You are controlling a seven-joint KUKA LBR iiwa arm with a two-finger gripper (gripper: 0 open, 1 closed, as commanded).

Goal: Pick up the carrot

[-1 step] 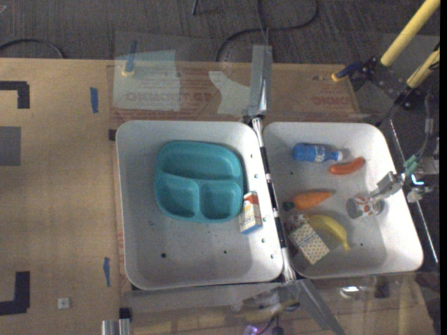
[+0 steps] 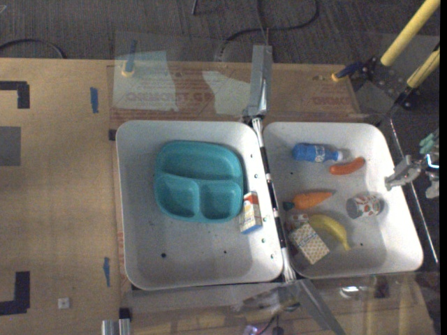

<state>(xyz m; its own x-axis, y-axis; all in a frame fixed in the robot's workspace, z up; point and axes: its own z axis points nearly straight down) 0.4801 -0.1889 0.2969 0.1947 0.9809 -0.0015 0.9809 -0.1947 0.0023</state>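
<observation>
In the camera view from above, the tool point(image 2: 413, 174) sits at the far right, over the right rim of the right bin point(image 2: 398, 208), with nothing between its fingers; whether it is released or clenched I cannot tell, as the parts there are small and blurred.

The carrot point(image 2: 312, 199) lies on the floor of the right bin, well to the left of the tool and a little lower in the picture, its length running roughly left to right with the dark green end toward the divider between the bins. It is apart from the tool and touches no other item that I can make out.

Closer to the tool, just left and below it, stands a small round can point(image 2: 364, 206) with a patterned top. Left of the tool and slightly higher lies a short orange-red sausage point(image 2: 347, 166), and further left of that a blue bottle point(image 2: 316, 153) on its side. Below the carrot lie a yellow banana point(image 2: 331, 230) and, beside it, a small patterned box point(image 2: 309, 243), tilted.

Far to the left of the tool, the left bin point(image 2: 140, 257) holds a teal divided plate point(image 2: 200, 181) and a small carton point(image 2: 251, 213) leaning near the divider. Both bins rest on the table point(image 2: 56, 208).
</observation>
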